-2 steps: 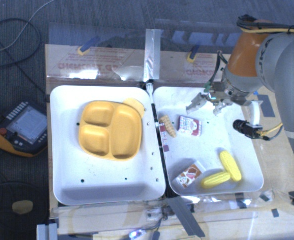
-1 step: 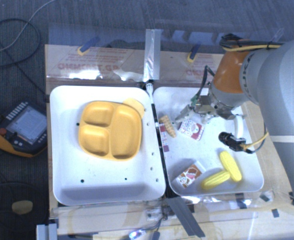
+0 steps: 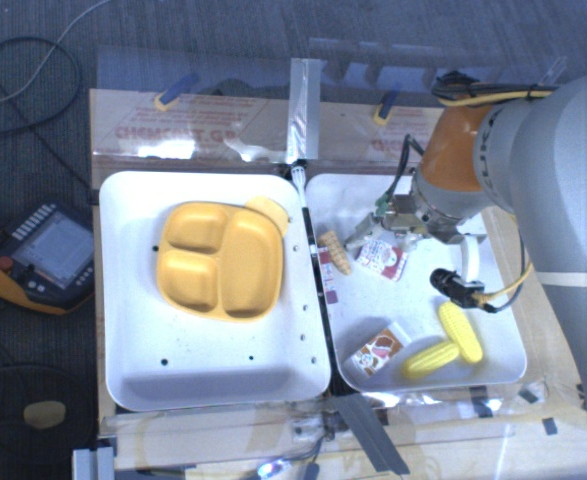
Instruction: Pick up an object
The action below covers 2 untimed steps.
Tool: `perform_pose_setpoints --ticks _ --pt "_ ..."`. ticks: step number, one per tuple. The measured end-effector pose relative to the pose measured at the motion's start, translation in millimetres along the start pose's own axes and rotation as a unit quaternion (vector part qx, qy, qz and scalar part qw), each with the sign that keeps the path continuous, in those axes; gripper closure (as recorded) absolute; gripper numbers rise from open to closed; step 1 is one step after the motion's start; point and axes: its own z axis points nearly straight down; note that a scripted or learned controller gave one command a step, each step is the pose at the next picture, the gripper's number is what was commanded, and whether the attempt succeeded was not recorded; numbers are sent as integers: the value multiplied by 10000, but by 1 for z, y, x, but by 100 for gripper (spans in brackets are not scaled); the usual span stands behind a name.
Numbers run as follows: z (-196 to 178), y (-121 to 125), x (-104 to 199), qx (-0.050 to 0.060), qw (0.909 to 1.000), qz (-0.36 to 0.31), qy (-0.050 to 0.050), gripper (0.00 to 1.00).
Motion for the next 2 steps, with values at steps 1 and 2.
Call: perform_pose_setpoints --ticks 1,2 --pt "-17 -4 21 61 10000 -61 20 0" --pt "0 -17 -12 9 9999 -138 5 0"
